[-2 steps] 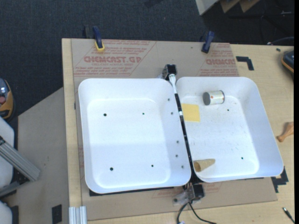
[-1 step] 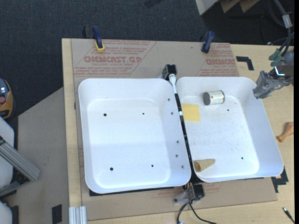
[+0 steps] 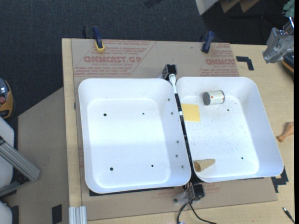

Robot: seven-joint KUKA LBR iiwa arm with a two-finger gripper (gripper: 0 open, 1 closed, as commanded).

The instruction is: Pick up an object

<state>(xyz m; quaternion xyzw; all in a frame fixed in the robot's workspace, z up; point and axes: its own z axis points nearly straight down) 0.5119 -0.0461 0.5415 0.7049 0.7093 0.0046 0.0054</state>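
Cylinder (image 3: 213,98) on its side, lengthwise left-right

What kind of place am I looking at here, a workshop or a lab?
Most likely a robotics lab test bench: two white bins sit side by side on a board held by clamps, with a few small test objects such as a yellow square and a small cylinder.

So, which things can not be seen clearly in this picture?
- Gripper: cut off by the right edge of the camera view; its fingers cannot be made out.
- Small cylinder in the right bin: too small to read any label.
- Brown piece by the bin's near wall: too small to identify.
- Yellow square: material unclear.
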